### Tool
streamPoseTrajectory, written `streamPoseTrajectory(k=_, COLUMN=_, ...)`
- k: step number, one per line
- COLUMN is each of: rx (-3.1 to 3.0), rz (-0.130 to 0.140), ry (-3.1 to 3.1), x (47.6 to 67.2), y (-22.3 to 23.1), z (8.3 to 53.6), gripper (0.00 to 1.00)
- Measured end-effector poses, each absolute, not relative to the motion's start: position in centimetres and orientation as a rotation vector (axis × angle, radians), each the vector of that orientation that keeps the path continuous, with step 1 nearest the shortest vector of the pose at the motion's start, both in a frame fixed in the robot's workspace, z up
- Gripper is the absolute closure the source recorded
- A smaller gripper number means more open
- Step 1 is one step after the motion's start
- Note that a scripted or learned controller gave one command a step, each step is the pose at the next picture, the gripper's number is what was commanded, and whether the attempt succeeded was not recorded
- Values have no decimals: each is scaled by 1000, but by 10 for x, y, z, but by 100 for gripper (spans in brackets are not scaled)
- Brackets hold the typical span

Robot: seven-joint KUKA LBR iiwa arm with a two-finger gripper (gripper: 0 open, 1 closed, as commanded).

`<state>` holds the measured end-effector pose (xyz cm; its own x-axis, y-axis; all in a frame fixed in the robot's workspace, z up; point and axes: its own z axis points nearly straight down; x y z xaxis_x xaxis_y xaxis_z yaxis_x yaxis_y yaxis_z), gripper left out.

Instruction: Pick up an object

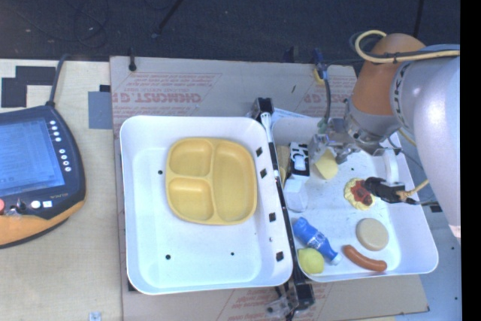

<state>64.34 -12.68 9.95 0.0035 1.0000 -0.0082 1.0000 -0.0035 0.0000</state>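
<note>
On your left sits a tablet [34,165] with a glowing screen. The left bin [143,252] holds a smooth yellow divided plate [210,180], with bare floor all around it. The right bin [421,255] is crowded: blue bottle [312,234], lemon [311,261], sausage [365,259], round beige disc [372,234]. The gripper [331,156] pinches a pale yellow block [326,166] near the bin's back edge, its fingers closed on it.

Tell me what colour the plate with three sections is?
Pale yellow plastic divided plate, seen in the camera view.
</note>
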Motion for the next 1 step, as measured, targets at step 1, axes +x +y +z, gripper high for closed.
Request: streamPoseTrajectory(k=1, rx=2227, rz=-3, ry=2220, x=587, y=-150, z=158, gripper=100)
